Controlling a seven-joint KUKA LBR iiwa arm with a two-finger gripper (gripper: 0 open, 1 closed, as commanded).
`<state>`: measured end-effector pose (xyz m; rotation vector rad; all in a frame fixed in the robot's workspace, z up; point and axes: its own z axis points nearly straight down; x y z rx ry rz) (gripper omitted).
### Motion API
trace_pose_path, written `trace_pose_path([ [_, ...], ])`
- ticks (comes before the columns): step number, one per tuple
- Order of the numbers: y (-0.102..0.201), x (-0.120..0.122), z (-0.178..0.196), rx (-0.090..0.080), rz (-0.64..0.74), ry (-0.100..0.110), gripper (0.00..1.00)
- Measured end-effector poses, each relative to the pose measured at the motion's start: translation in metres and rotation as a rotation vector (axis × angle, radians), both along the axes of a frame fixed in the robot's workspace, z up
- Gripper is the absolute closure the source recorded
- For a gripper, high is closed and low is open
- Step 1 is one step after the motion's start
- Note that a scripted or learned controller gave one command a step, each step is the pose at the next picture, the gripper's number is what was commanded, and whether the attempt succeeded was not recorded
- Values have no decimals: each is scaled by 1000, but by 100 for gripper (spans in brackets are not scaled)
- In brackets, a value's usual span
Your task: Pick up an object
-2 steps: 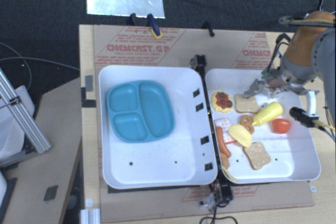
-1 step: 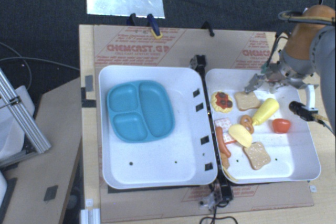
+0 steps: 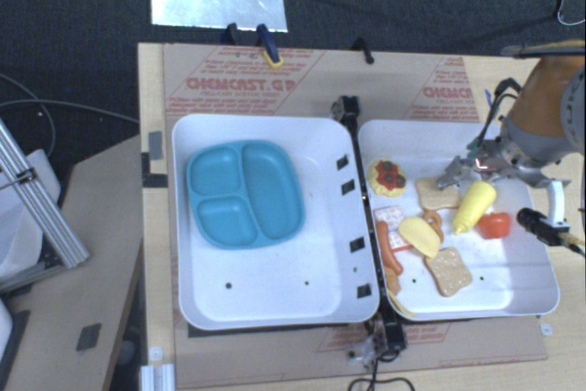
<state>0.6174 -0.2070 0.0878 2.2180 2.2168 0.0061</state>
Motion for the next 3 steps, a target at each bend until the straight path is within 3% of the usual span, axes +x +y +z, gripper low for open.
trace_pose_path([
  [1, 59, -34, 0, 0, 6, -2, 0],
  [2, 75, -118, 0, -1, -2, -3, 0],
  [3, 195, -129, 102, 6, 16, -3, 0],
])
